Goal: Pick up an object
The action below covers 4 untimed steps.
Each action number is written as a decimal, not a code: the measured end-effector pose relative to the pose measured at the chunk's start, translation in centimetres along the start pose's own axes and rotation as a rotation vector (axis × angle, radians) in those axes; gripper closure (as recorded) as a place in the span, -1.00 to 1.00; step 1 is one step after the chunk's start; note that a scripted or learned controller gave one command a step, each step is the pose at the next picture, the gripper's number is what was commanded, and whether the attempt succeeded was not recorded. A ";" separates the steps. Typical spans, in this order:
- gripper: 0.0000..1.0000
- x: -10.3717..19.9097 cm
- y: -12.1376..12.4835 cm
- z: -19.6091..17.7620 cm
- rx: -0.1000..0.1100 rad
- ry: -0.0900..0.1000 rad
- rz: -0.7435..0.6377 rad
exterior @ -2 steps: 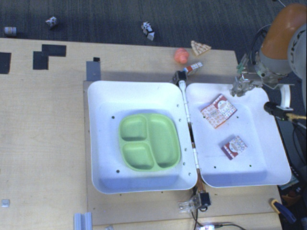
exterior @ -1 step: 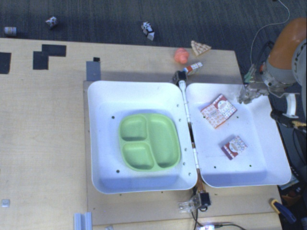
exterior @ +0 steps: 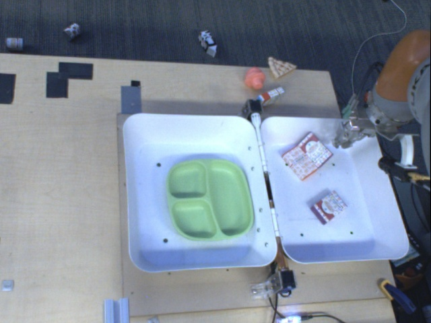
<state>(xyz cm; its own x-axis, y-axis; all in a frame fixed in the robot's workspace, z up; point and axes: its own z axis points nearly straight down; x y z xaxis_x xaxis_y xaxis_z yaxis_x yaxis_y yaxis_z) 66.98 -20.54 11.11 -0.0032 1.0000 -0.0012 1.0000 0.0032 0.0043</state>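
On the left of the tabletop (exterior: pixel 60 180), the left bin (exterior: pixel 145 247) holds a green divided plate (exterior: pixel 210 199) lying flat near its middle. Beyond the bins' far edge, near the seam between them, lie an orange ball (exterior: pixel 254 78), a wedge like a pizza slice (exterior: pixel 281 66) and a small tube (exterior: pixel 271 95).

The right bin (exterior: pixel 363 244) carries the likely targets: a larger red-and-white packet (exterior: pixel 307 156) toward its far side, and a smaller red packet (exterior: pixel 328 206) nearer the middle, the two lying apart. Both lie flat on the bin floor.

At the right, the pincer (exterior: pixel 347 134) hangs over the bin's far right corner, just beside the larger packet but not over it. Whether it is spread or pressed together cannot be told at this size, and nothing shows between its tips.

The risks, as I judge them: the packets are thin and flat, so the tips may slide over the top or push a packet away. Coming down where it hangs now, the pincer could hit the bin's wall and close on nothing.
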 end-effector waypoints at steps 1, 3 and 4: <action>1.00 6.2 0.2 -7.1 -0.005 0.002 -0.004; 1.00 0.0 0.0 -1.8 0.000 0.000 -0.002; 1.00 0.0 0.0 -3.5 -0.002 0.000 -0.001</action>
<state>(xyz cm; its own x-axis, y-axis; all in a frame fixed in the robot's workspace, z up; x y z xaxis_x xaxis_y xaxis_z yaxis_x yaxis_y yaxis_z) 67.00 -20.56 14.58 -0.0047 1.0000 -0.0014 1.0000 0.0047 0.0058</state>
